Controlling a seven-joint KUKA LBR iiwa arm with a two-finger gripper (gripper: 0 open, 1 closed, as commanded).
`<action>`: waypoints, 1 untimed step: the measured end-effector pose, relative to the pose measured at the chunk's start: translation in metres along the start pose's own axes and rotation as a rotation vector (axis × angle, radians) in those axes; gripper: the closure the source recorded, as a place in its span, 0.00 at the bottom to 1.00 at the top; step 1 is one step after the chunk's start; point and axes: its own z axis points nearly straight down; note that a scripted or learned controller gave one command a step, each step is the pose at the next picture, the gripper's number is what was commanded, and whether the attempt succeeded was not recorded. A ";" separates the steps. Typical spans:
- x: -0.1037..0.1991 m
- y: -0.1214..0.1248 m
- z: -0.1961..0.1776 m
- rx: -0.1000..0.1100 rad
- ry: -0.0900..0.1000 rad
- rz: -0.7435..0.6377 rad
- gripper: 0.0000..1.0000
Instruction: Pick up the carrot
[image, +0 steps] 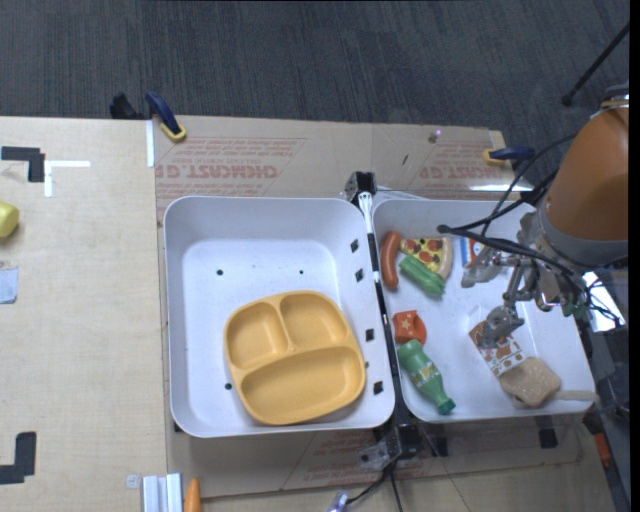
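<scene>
The one long orange-red piece, which I take for the carrot (388, 260), lies upright along the left wall of the right bin (470, 212), beside a pizza slice (430, 251) and a green vegetable (421, 278). My gripper (503, 323) hangs over the right half of that bin, well to the right of the carrot and a little nearer the front. It is just above a small patterned packet (502, 353). Cables and the wrist hide part of the bin's right side.
The right bin also holds a red tomato-like piece (408, 326), a green bottle (426, 377) and a tan bread piece (530, 382). A yellow divided plate (294, 356) lies in the left bin (190, 300). A yellow object (6, 220) sits at the far left.
</scene>
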 end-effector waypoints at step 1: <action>0.000 0.032 -0.264 0.001 -0.006 -0.080 0.00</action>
